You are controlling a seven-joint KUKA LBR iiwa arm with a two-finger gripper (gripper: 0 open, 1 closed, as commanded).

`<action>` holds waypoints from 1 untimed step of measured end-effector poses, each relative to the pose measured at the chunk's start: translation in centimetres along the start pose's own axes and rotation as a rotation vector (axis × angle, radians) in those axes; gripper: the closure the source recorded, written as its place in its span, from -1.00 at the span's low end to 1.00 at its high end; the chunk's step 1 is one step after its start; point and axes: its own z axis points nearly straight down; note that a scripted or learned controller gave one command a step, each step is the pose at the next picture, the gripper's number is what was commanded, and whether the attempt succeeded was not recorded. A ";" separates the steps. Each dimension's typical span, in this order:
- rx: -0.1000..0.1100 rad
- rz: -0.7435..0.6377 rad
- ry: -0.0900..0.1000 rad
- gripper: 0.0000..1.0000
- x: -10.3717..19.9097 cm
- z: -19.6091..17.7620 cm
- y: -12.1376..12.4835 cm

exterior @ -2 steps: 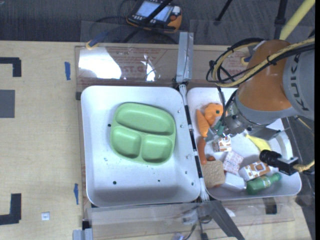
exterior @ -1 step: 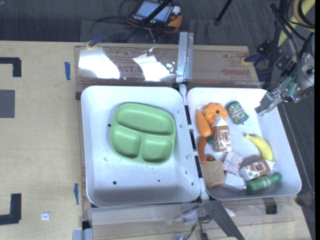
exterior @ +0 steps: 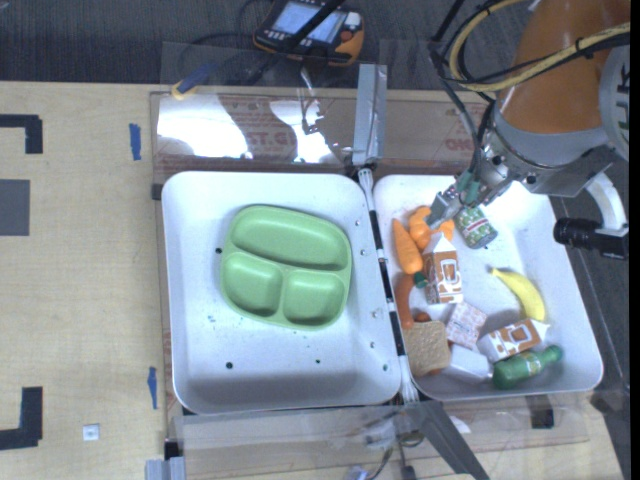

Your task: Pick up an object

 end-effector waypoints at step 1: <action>0.003 0.182 0.002 1.00 5.6 0.9 -7.7</action>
